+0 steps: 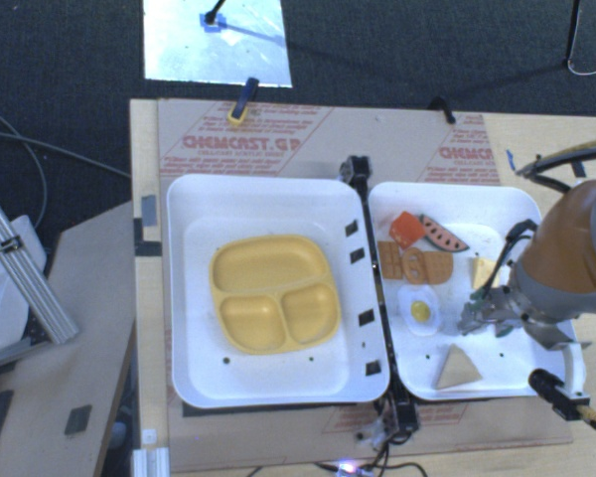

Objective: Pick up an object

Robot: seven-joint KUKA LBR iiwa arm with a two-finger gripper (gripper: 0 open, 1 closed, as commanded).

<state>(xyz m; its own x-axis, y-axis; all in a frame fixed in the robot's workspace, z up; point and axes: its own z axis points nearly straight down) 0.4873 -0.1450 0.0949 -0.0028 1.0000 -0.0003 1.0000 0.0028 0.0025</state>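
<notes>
The jaws (480, 313), whose state I cannot tell, hover low in the right bin (447, 195) between the fried egg (420, 311) and the tan wedge (458, 369), so a descent here may land on bare floor or just nudge the wedge aside.

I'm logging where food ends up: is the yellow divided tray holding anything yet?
Empty. The yellow tray sits in the left bin, and all three of its compartments show bare yellow.
</notes>
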